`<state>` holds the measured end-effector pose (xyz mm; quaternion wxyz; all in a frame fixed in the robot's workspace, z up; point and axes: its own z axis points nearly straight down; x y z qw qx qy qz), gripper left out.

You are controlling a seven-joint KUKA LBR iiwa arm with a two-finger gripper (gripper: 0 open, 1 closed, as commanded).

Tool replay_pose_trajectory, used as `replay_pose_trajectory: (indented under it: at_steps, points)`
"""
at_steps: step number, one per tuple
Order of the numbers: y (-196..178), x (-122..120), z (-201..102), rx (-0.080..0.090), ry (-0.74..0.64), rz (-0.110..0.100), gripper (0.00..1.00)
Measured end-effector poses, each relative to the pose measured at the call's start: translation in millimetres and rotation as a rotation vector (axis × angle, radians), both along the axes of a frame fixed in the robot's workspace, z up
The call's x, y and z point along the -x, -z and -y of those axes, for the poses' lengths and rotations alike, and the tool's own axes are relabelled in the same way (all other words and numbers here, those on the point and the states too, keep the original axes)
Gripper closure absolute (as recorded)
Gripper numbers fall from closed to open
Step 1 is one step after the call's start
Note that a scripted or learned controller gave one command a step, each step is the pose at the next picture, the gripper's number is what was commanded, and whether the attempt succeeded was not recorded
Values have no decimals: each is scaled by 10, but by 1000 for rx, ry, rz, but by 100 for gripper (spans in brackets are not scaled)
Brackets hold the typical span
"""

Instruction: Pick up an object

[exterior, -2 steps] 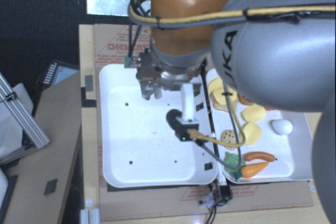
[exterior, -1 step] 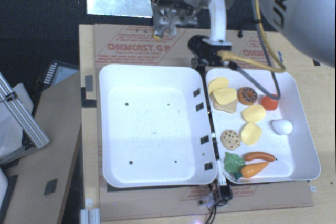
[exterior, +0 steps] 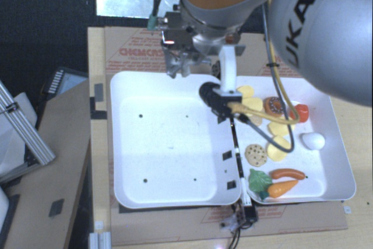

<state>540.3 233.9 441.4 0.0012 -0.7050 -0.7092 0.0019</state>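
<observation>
My gripper (exterior: 182, 70) hangs at the left bin's (exterior: 125, 183) far rim, fingers' state unclear; cardboard (exterior: 131, 46) beneath it, black wall (exterior: 41, 3) beyond.

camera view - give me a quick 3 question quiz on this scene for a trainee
1. True or false: the carrot lies in the left bin.
2. Which item lies nearest the right bin's right rim? A) cookie B) white egg C) sausage
3. Fill in: the gripper hangs over the far edge of the ____ bin.

Key: 1 false, it lies in the right bin. 2 B. 3 left.
</observation>
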Motion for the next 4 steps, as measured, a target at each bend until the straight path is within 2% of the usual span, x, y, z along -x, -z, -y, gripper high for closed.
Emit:
replay_pose_trajectory:
  at_steps: [1, 2, 3, 4]
  points:
    - [-998, -565, 0, -5, 5, 18, 100]
    - [-781, -561, -4, -1, 4, 5, 100]
    - [60, -219, 1, 1, 2, -3, 100]
    - [-1002, -825, 0, -5, 5, 19, 100]
